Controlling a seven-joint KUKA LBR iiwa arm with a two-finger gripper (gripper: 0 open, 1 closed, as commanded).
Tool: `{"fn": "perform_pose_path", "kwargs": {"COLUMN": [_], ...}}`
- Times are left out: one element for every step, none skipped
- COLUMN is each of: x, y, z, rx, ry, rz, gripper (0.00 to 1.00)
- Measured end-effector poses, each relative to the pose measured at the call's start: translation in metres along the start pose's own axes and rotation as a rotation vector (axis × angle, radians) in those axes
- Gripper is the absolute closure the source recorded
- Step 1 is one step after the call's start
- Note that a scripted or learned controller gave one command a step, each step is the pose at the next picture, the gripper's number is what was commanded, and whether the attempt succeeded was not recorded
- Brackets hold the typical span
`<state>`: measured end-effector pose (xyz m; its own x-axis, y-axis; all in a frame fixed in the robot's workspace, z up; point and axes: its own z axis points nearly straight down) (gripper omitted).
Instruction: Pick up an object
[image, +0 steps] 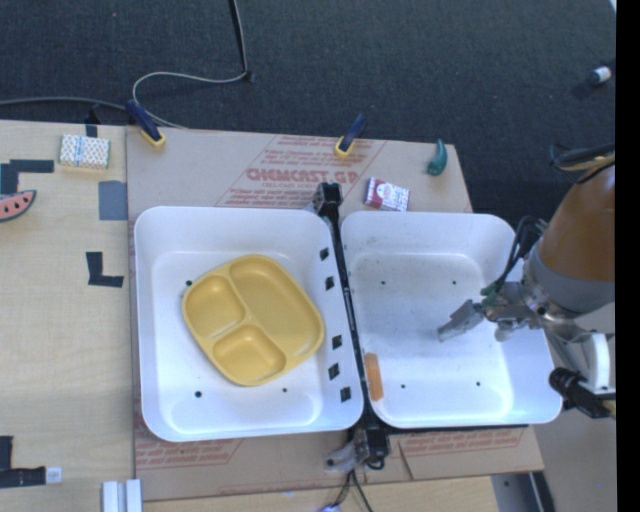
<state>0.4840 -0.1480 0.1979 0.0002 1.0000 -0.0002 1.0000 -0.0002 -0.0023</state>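
1. The gripper (462, 322) hangs over the right bin (430, 228), at the frame's right, near the bin's right wall.
2. Its fingers look slightly spread, with nothing between them.
3. A yellow divided plate (252, 318) lies in the left bin (160, 330), at centre-left of the frame, tilted in plan.
4. A small orange piece (373, 375) rests at the lower left edge of the right bin, just beside the divider between the bins.
5. A small red-and-white packet (385, 194) lies on the cardboard (250, 170) above the right bin.
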Motion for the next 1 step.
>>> {"fn": "perform_pose_path", "kwargs": {"x": [0.0165], "y": [0.001], "z": [0.1119], "rx": [-0.005], "ry": [0.001], "rz": [-0.001], "gripper": [0.0]}}
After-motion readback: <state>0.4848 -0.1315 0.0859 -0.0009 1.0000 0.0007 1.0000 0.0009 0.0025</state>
